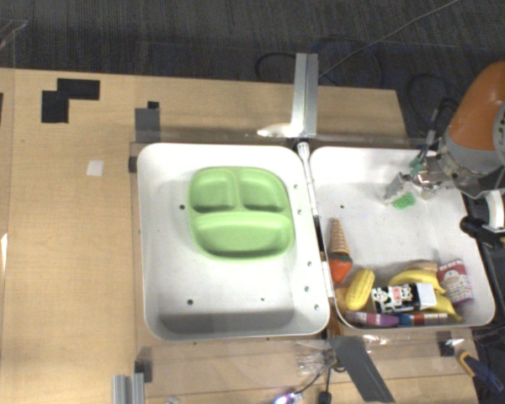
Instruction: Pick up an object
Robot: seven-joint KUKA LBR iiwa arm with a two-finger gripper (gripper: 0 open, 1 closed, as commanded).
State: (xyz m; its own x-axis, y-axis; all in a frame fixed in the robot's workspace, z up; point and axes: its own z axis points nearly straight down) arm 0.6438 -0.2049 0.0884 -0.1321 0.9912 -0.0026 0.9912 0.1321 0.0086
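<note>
Two-finger gripper (401, 185) hanging low over right white bin (362, 171), jaw state unclear, brown ice-cream cone (338, 236) lying lengthwise, tip pointing away.

- We count two white bins: left bin (151, 251), right bin (362, 175).
- One green divided tray (240, 211), in the left bin.
- One ice cream cone toy (337, 236).
- One corn cob (359, 289).
- One banana (421, 278).
- One small red can (455, 281).
- One black-and-white item (401, 295); we cannot identify it.
- One marker (396, 317).
</note>
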